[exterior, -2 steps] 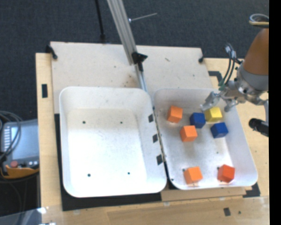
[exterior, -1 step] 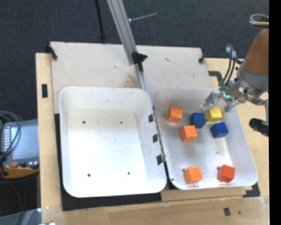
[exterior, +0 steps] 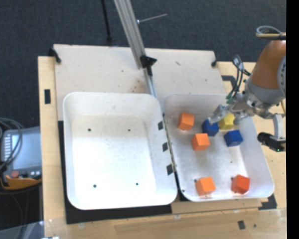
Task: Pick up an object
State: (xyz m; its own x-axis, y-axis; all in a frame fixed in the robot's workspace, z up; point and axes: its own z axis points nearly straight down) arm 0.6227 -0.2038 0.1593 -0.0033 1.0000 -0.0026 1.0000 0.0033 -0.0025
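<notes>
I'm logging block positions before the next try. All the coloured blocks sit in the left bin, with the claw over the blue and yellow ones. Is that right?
Not quite. The camera view shows the blocks in the right bin, not the left bin. The rest holds: the claw is over the blue block and yellow block.

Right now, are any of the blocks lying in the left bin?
No: every block, such as the orange block and blue block, lies in the right bin.
</notes>
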